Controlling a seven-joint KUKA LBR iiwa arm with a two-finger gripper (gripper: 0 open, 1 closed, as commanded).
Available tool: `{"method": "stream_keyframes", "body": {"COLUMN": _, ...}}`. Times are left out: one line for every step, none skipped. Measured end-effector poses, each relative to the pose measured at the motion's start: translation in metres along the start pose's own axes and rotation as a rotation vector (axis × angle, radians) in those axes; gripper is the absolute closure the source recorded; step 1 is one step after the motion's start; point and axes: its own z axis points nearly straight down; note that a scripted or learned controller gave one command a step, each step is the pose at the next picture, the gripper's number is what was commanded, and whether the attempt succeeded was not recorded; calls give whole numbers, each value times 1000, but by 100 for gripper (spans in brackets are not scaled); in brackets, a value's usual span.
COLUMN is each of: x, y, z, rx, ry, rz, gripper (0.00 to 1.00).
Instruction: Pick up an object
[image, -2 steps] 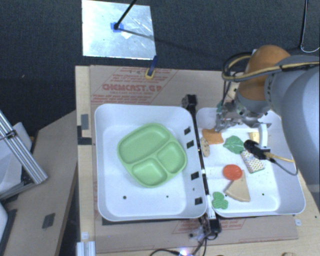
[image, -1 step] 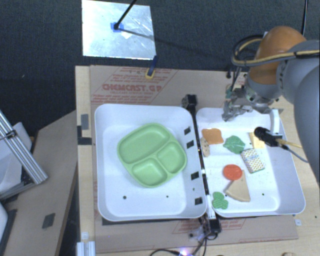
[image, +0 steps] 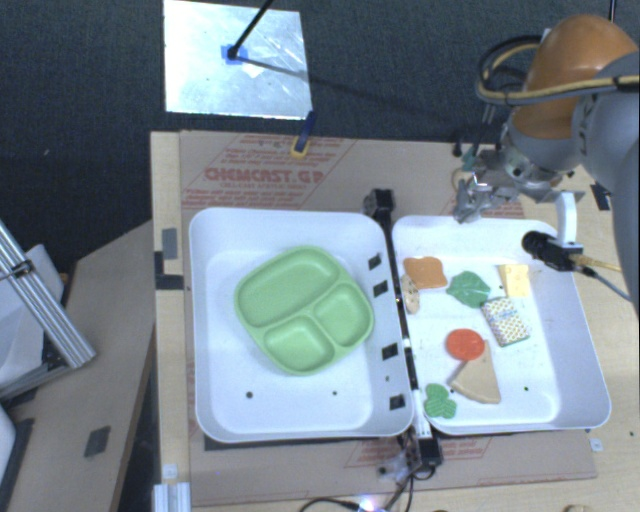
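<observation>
- The things to pick lie in the right bin (image: 575, 340): an orange piece (image: 425, 271) near its upper left, a dark green leaf (image: 468, 289) just right of it, and a yellow block (image: 515, 280) further right.
- Below the block lies a patterned packet (image: 506, 322), tilted; a red disc (image: 465, 344) sits lower down, touching a tan wedge (image: 479, 383), and a small green piece (image: 439, 402) lies by the bottom left corner.
- The gripper (image: 470, 205) hangs over the bin's far rim, above the bench, well apart from every piece; nothing is between its fingers, and I cannot tell how wide they stand.
- The grey arm (image: 600, 120) comes in from the upper right.
- The left bin (image: 215, 300) holds a light green divided tray (image: 303, 309) with three compartments.
</observation>
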Motion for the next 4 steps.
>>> {"method": "stream_keyframes", "body": {"x": 0, "y": 1, "z": -11, "rx": 5, "ry": 0, "rz": 0, "gripper": 100}}
{"method": "stream_keyframes", "body": {"x": 55, "y": -6, "z": -21, "rx": 6, "ry": 2, "rz": -4, "gripper": 100}}
{"method": "stream_keyframes", "body": {"x": 59, "y": 1, "z": -10, "rx": 7, "ry": 0, "rz": 0, "gripper": 100}}
{"method": "stream_keyframes", "body": {"x": 58, "y": -11, "z": -20, "rx": 6, "ry": 0, "rz": 5, "gripper": 100}}
